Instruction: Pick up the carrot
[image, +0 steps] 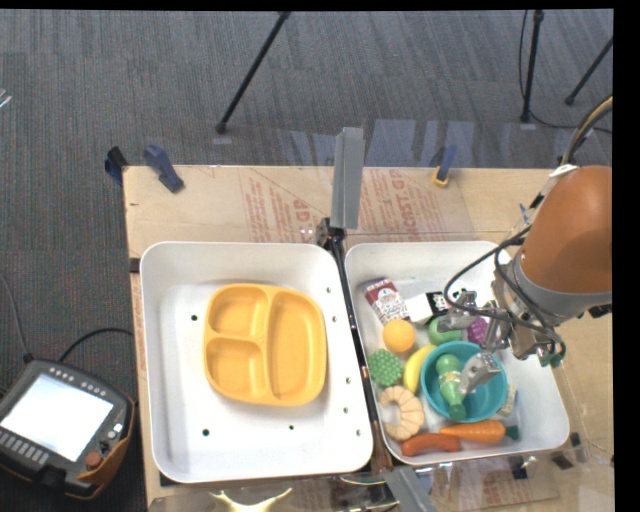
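Observation:
The carrot (478, 432), orange with a green stub at its right end, lies along the front wall of the right bin (548, 400), just below a teal bowl (470, 400). My gripper (468, 348) hangs over the bowl's far rim, a short way behind the carrot and apart from it. Its two metal fingers (481, 371) stand spread, so it is open with nothing held between them. The orange-banded wrist (570, 240) comes in from the right.
Crowded around the carrot are a red-orange sausage-like piece (432, 444), a beige ring (404, 410), a banana (414, 366), a green knobbly ball (385, 367), an orange (399, 335) and a small carton (383, 298). The left bin (170, 300) holds a yellow divided plate (266, 343).

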